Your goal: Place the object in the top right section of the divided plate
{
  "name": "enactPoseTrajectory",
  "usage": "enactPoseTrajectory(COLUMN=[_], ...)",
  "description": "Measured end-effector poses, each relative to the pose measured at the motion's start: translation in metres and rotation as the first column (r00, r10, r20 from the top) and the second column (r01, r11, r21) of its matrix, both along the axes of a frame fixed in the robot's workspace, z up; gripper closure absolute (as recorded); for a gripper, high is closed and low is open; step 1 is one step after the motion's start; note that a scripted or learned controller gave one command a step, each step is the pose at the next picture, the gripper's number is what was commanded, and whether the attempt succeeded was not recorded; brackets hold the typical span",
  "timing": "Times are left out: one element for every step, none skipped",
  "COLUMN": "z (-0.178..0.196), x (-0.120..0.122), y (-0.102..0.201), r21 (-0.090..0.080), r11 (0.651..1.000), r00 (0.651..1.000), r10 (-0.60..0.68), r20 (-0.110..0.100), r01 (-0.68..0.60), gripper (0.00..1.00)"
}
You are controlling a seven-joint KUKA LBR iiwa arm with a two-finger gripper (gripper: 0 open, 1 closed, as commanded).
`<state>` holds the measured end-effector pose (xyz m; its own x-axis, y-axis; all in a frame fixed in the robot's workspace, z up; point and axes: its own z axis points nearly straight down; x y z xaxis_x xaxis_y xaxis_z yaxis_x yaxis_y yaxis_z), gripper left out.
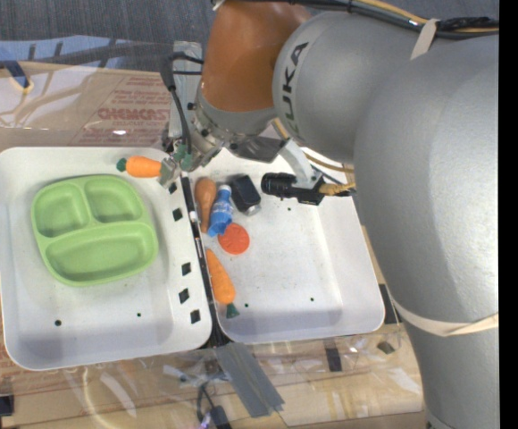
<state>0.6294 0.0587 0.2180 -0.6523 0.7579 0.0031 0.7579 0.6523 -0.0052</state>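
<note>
Carrot (141, 166), orange with a green tip, lies in the left bin (18, 329) at its far edge, just beyond the green divided plate (94, 228). Gripper (177, 161) sits right beside its near end, by the seam between the bins, but the arm's bulk (402, 150) hides the fingers, so their state can't be told. Right bin (330, 302) holds two more carrots (205, 199), a blue bottle (221, 208), a red disc (234, 239) and a dark block (246, 195).

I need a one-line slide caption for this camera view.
Robot arm reaches over two white bins: green divided plate and toy carrot in the left bin, more toy food in the right bin.
</note>
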Motion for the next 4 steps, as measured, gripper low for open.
enactPoseTrajectory(z=[0.053, 0.002, 0.007, 0.093], x=[0.004, -0.078, -0.013, 0.018], y=[0.053, 0.034, 0.012, 0.047], r21=[0.000, 0.001, 0.000, -0.001], r11=[0.999, 0.973, 0.967, 0.979], r00=[0.999, 0.973, 0.967, 0.979], r10=[-0.037, 0.232, 0.255, 0.206], r20=[0.007, 0.000, 0.005, 0.009], r01=[0.037, -0.232, -0.255, -0.206], gripper=[1.00, 1.00, 1.00, 1.00])
